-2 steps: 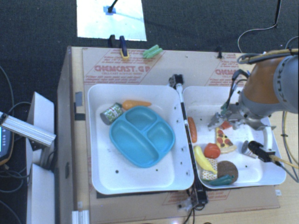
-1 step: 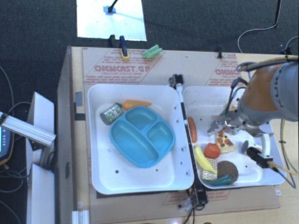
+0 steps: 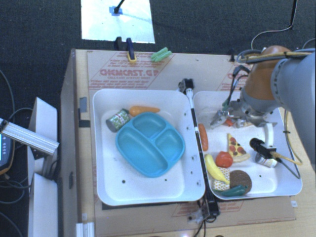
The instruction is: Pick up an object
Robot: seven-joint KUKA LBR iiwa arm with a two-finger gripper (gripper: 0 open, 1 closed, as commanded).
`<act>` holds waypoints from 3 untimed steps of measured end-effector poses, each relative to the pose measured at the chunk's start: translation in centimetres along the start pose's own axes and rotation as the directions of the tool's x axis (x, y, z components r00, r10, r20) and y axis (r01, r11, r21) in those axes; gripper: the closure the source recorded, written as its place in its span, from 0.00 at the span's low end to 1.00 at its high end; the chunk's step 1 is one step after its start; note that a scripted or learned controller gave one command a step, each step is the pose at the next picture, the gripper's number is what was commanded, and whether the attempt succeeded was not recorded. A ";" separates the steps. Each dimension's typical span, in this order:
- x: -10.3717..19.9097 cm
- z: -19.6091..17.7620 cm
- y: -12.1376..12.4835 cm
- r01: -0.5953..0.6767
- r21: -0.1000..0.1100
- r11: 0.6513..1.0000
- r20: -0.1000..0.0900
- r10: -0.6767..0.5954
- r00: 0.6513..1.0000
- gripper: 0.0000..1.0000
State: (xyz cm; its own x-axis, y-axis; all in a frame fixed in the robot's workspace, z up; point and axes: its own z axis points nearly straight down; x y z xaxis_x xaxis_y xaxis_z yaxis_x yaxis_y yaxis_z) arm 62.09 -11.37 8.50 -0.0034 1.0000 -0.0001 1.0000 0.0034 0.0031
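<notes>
Dark carpet floor, bench (image 3: 148, 68) topped with board printed "CHEMCAST" in red. Two white bins: left bin (image 3: 106, 181) holds blue divided plate (image 3: 149, 143), carrot (image 3: 143, 110), small can (image 3: 117, 119). Right bin (image 3: 289, 181) holds hotdog (image 3: 203, 136), pizza slice (image 3: 236, 148), tomato (image 3: 224, 159), banana (image 3: 215, 168), cookie (image 3: 240, 178). Gripper (image 3: 223, 118) low over right bin's far end, above pizza slice; claw state: cannot tell.

Dark carpet (image 3: 39, 28) lies around my surface (image 3: 148, 65). A pale square sheet (image 3: 117, 14) sits on it beyond the far edge.
</notes>
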 end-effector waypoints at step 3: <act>-2.8 -1.1 4.9 0.005 -0.003 1.000 0.002 -0.005 1.000 0.00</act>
State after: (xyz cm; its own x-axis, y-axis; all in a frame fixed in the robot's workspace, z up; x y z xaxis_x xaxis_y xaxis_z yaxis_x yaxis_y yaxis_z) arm 67.04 -14.19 9.64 -0.0085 1.0000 -0.0022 0.9999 0.0085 0.0062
